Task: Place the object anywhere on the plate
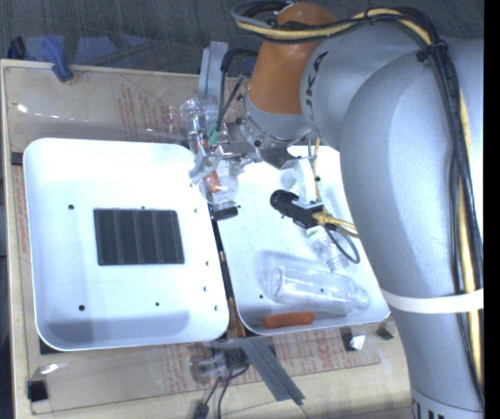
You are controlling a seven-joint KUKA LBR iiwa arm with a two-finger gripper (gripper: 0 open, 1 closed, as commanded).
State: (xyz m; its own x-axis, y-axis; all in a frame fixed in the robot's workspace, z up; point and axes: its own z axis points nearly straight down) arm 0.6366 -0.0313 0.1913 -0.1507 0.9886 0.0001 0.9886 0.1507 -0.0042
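The plate (139,236) is a dark ribbed rectangle lying flat in the middle of the left white bin (58,173). My gripper (218,197) hangs over the top end of the divider between the two bins, up and to the right of the plate. A small orange piece (215,182) shows between its fingers, and the gripper is shut on it. The piece is partly hidden by the finger parts, so its shape is unclear.
In the right bin (250,260) a clear plastic cup (315,286) lies on its side near the front. An orange stick-shaped thing (289,319) rests by the front wall. The big grey arm covers that bin's right side.
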